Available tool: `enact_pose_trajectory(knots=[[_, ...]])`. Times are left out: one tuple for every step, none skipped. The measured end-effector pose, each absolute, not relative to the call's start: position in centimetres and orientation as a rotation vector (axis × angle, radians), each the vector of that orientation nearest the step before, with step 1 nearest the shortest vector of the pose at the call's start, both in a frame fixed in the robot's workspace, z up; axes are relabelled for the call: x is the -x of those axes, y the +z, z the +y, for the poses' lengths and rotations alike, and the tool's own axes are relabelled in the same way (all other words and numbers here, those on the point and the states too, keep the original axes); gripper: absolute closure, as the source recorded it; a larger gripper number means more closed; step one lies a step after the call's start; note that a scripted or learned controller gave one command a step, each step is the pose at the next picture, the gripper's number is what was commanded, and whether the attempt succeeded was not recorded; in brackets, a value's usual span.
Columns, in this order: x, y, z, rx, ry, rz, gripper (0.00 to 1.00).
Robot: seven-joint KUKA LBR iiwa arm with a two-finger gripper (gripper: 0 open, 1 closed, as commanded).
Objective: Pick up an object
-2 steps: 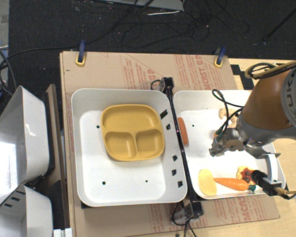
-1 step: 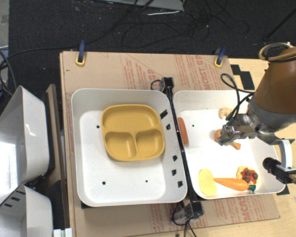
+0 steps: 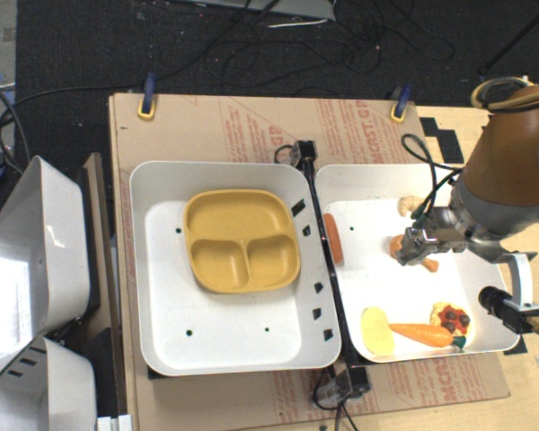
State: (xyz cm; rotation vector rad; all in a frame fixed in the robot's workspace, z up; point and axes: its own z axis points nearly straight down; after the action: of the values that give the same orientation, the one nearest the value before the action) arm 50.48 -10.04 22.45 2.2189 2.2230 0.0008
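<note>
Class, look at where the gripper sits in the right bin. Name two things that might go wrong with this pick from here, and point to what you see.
1. The gripper is low over a small orange piece that lies partly under it; such a small target may slip out or be nudged aside.
2. A pale item lies close behind; the gripper might bump it, or the right bin wall beyond.

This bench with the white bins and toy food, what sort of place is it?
Most likely a robotics lab bench for grasping trials. A grey and orange robot arm reaches into the right bin, which holds toy food such as a carrot. Loose cables run over the dark floor, and clamps hold the board down.
</note>
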Motion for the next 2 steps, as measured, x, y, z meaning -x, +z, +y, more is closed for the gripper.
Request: enact_pose_trajectory(knots=[[-51.7, 23.5, -5.1, -2.213, 0.002, 2.230, 1.00], [-52.8, 23.8, -0.5, -2.212, 0.002, 2.230, 1.00]])
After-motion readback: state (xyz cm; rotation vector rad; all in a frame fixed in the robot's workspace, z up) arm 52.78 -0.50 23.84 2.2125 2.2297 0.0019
